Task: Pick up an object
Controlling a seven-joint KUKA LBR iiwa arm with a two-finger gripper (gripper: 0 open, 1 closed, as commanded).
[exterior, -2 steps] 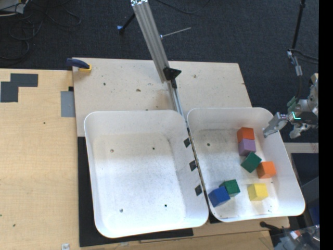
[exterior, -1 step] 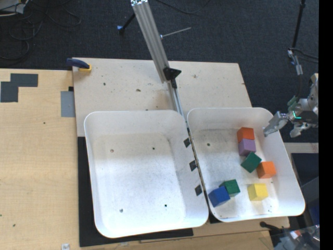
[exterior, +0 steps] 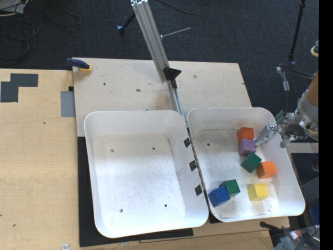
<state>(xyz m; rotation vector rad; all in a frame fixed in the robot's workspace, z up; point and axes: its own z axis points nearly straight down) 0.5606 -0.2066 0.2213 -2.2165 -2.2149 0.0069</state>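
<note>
As the blocks cluster in the right bin [exterior: 296, 191], we see the gripper [exterior: 264, 136] beside the purple block [exterior: 246, 147]; finger state unclear.

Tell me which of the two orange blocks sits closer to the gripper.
The upper orange block, at the top of the cluster in the right bin, just left of the gripper. The other orange block lies lower, beside the dark green block.

At the right edge of the frame, the arm [exterior: 314, 95] shows an orange-tan band above a grey, ribbed wrist section. Below it sits a pale metal gripper [exterior: 264, 135] assembly with dark fittings, ending in a slim silver-grey finger [exterior: 265, 135] with a shiny surface
</note>
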